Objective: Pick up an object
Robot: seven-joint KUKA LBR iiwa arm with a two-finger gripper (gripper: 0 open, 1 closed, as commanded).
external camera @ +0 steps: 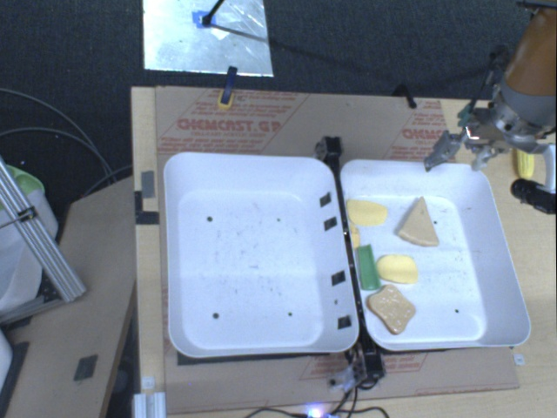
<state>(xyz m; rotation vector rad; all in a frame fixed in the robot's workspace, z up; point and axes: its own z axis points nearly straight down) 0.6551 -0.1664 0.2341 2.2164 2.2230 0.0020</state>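
The right bin [487, 259] holds several small items: a yellow oval piece [367, 212], a tan wedge [419, 225], a green bar [366, 266], a yellow lump [398, 269] and a tan biscuit-shaped piece [391, 309]. My gripper [458, 157] hangs over the far rim of the right bin, up and to the right of the tan wedge. Its fingers are spread open with nothing between them. The orange band of the arm [533, 59] rises above it at the right edge.
The left bin [178, 233] lies beside the right one, with black clips [335, 225] along the shared divider. A shiny metal sheet [207, 23] lies at the back. An aluminium frame [35, 233] stands at the far left.
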